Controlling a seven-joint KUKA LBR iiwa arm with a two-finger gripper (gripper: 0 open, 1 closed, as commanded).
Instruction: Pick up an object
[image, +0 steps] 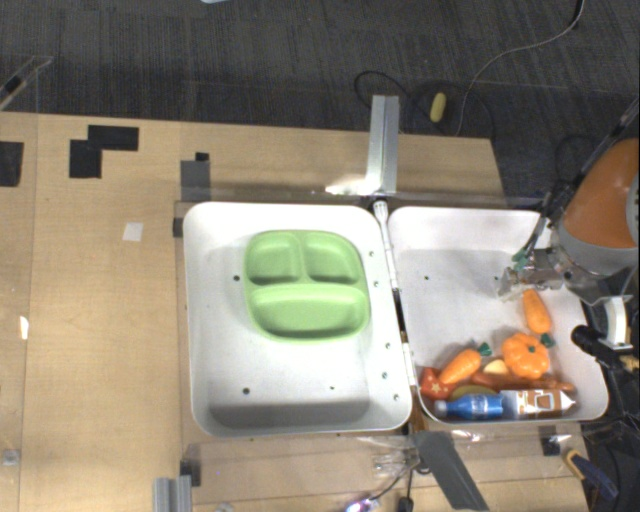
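White plastic: 2 shallow bins; the left bin (210, 400) holds 1 green 3-compartment tray (304, 282). My gripper (527, 272) hangs in the right bin (450, 250), just above 1 small orange plastic carrot (537, 312). Jaw state: cannot tell. Risk: the tapered carrot may slip sideways on closure.

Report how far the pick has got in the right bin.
Done: the arm has reached over the right bin, and the gripper sits just above a small orange carrot. In hand: nothing visibly; whether the carrot is between the fingers cannot be told. Left: grasping and lifting. The pumpkin, bottle and other toys lie clustered at the bin's near edge.
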